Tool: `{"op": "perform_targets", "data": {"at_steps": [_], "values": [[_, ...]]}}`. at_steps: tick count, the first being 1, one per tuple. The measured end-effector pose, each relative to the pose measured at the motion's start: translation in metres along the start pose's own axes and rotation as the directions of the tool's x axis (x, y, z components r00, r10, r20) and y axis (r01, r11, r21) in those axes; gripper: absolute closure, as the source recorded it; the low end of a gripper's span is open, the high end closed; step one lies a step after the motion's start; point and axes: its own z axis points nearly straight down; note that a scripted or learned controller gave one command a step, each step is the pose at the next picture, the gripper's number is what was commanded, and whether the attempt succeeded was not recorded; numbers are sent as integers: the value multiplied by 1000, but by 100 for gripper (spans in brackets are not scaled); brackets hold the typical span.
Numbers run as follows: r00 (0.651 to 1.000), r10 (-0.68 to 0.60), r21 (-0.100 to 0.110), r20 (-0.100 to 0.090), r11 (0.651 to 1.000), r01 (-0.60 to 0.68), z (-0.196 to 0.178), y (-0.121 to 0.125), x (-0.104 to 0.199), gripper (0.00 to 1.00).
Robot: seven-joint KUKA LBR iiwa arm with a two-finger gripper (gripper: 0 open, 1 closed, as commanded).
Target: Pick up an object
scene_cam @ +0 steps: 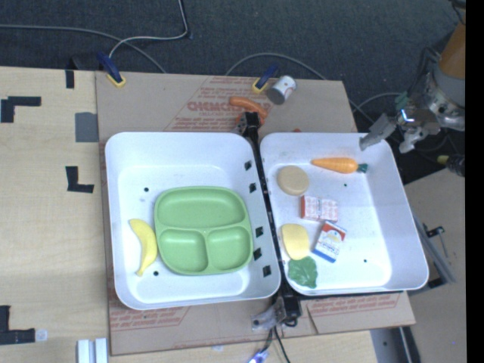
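Gripper: the gripper (386,131) hangs at the upper right of the frame, just outside the top right corner of the right bin (401,225); nothing is between its parts, and I cannot tell if it is spread or pressed together.
Arm: it enters from the right edge, with the orange band high at the frame's top right.
Task things: all candidates lie in the right bin; the carrot (334,165) is near its upper edge and closest to the gripper, so I judge it the easiest first try.
Other candidates: a round beige piece (293,180), a pink-white packet (319,209), a small carton (330,242), a yellow piece (296,240) and a green piece (303,271) lie lower, close together, which can disturb a grasp.
Left bin: the left bin (121,165) holds a green divided plate (203,229) and a banana (144,244) beside it, far from the gripper.
Surface: cardboard (212,108) lies under both bins on the wooden surface (45,203), probably to keep them steady.
Room: dark carpet (302,13) with a cable is behind.
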Motion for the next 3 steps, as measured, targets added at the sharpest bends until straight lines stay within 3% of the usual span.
{"op": "perform_targets", "data": {"at_steps": [1,2,3], "values": [[1000,-1,5,-3,1000,1,100,-50,66,0],[1000,2,-13,5,1000,-2,177,-65,113,0],[1000,-1,-2,1,1000,1,182,44,107,0]]}}
